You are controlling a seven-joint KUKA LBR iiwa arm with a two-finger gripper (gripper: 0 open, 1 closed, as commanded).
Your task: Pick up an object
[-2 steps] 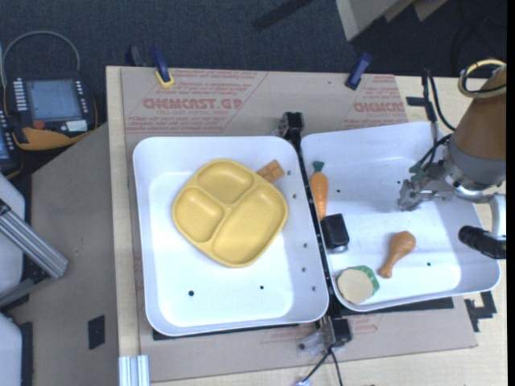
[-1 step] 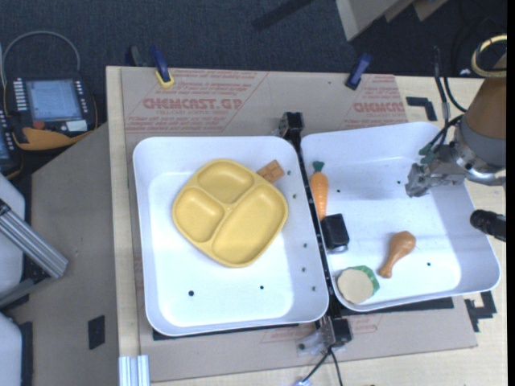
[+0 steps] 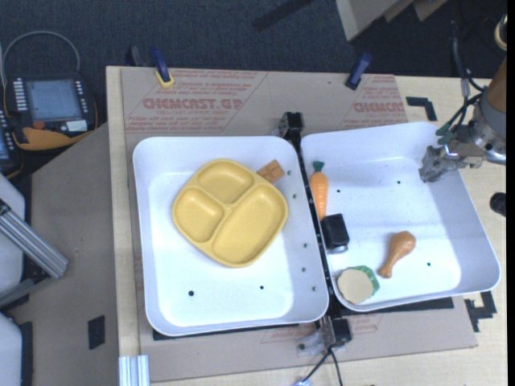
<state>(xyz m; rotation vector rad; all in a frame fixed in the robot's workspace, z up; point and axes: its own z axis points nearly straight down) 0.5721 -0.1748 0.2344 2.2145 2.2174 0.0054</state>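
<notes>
Arm (image 3: 492,111) and tool (image 3: 433,167) hang over the far right edge of the right bin (image 3: 475,252) on the counter (image 3: 121,215), with nothing between the tool's tips; whether it is released or clenched cannot be told from this angle. No object is claimed yet, so the job looks to be at its opening step, the approach.

Candidates lie in the right bin, all apart from the tool. A drumstick (image 3: 397,252) rests near the middle, tilted, with bare floor around it. A carrot (image 3: 319,193) lies along the left wall, and a black block (image 3: 335,232) sits just below it, also close to that wall. A round cracker on a green leaf (image 3: 357,284) sits in the near left corner. In the left bin (image 3: 153,240), a yellow divided plate (image 3: 231,212) covers the centre, with a small brown block (image 3: 271,171) touching its far rim.

Judging by position, the drumstick is the nearest and least crowded choice. The next move would call for carrying the tool left and toward the camera, centring it over the drumstick's narrow shaft, then descending. The wall-side items look harder to straddle.
</notes>
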